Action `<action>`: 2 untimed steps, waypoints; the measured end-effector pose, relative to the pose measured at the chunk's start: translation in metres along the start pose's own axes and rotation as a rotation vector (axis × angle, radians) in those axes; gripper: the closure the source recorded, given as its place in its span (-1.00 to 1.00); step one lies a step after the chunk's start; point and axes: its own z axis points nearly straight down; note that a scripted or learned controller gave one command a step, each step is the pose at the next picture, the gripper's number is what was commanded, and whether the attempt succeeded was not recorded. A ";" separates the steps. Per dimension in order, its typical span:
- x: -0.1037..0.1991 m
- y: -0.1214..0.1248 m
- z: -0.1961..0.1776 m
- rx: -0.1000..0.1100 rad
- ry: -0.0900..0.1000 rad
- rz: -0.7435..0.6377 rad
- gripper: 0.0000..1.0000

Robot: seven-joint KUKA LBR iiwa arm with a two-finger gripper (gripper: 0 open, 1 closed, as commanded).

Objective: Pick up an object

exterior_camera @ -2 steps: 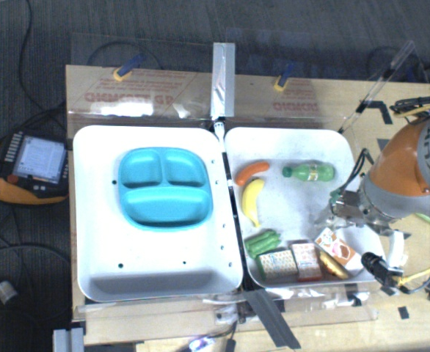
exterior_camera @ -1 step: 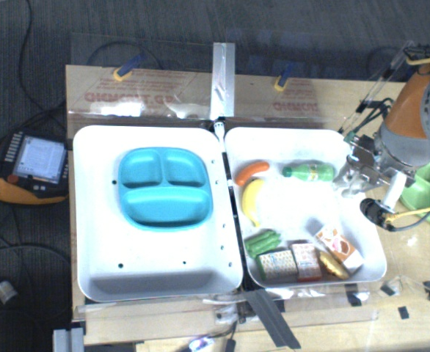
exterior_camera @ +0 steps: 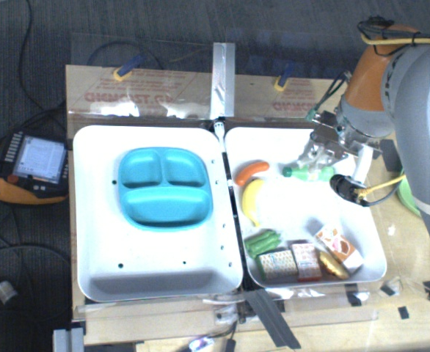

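Observation:
My gripper (exterior_camera: pixel 315 158) hangs over the far right part of the right bin (exterior_camera: pixel 373 229), at the end of the grey arm with the orange band. Directly under its tip lies a small green toy (exterior_camera: pixel 301 171), touching or nearly touching it. An orange sausage-shaped toy (exterior_camera: pixel 251 169) and a yellow banana (exterior_camera: pixel 251 199) lie to its left, near the bin's left wall. Along the front wall sit a green vegetable (exterior_camera: pixel 263 240), two small food boxes (exterior_camera: pixel 277 263) (exterior_camera: pixel 306 261) and a red-and-white carton (exterior_camera: pixel 337 247).
The left bin (exterior_camera: pixel 97 255) holds a blue divided plate (exterior_camera: pixel 164 187). A black cable end with a yellow wire (exterior_camera: pixel 347 187) hangs beside the gripper. A handheld screen (exterior_camera: pixel 35 163) lies on the floor to the left.

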 end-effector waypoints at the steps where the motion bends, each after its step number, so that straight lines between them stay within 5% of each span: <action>1: 0.011 -0.052 -0.041 -0.001 0.002 -0.279 1.00; 2: 0.040 0.016 -0.014 -0.002 0.000 -0.374 1.00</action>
